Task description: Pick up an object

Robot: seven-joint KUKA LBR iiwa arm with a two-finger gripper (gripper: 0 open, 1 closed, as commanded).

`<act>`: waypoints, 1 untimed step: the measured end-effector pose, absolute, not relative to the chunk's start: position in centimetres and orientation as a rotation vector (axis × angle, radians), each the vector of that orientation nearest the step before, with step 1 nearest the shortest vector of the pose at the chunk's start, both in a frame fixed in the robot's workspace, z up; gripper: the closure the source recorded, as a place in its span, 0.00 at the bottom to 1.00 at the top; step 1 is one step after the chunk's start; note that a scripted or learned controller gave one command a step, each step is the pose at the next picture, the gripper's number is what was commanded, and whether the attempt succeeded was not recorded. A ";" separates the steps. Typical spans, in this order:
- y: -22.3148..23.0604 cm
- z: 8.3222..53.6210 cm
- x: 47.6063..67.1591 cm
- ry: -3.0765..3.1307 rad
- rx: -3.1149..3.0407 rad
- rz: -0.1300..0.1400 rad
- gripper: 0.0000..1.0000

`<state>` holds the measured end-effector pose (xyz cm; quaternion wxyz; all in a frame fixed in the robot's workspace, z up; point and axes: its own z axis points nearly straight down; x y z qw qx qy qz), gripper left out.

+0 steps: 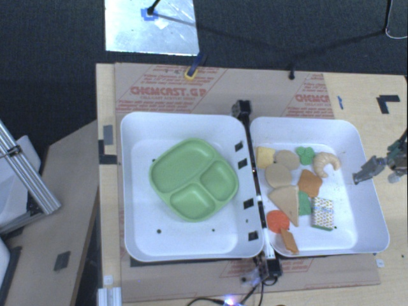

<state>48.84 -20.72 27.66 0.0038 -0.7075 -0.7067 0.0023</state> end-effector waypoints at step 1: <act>-20.7 28.2 49.1 -2.226 -2.219 -0.001 0.00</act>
